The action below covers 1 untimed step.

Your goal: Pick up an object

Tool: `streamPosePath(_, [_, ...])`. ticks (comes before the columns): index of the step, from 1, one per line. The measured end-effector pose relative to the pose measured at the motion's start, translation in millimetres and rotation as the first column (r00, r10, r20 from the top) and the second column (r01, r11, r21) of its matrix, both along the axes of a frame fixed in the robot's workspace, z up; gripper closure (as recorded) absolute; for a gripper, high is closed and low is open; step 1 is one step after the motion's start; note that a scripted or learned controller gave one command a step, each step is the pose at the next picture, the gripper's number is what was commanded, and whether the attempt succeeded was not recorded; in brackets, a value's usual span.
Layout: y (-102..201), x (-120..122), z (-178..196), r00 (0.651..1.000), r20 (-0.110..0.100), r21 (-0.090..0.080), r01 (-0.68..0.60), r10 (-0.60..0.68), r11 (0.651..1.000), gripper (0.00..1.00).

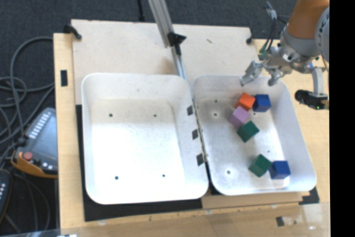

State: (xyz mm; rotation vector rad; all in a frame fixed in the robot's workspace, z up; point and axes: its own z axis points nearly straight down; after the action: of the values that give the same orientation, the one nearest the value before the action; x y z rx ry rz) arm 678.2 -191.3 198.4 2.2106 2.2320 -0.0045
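The right bin (222, 91) holds several small cubes. An orange cube (246, 101) touches a blue cube (262, 102) near the back. A lilac cube (240, 115) and a dark green cube (248, 131) lie just in front of them. Another green cube (259, 165) and a blue cube (280, 169) sit close together at the front right. My gripper (262, 76) hangs over the bin's back right edge, above and behind the orange and blue cubes. It is open, with its two grey fingers (249, 74) spread apart and nothing between them.
The left bin (138, 136) lies beside the right one, their rims meeting at the middle. A slanted aluminium post (158, 3) rises from behind the bins. Cables and a handheld pendant (39, 141) lie off the bench's left side.
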Motion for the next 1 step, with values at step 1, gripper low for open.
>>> streamPosePath(1, [7.2,-9.2,-69.7,1.0,0.014,-0.002,0.004,-0.003,1.0,0.0])
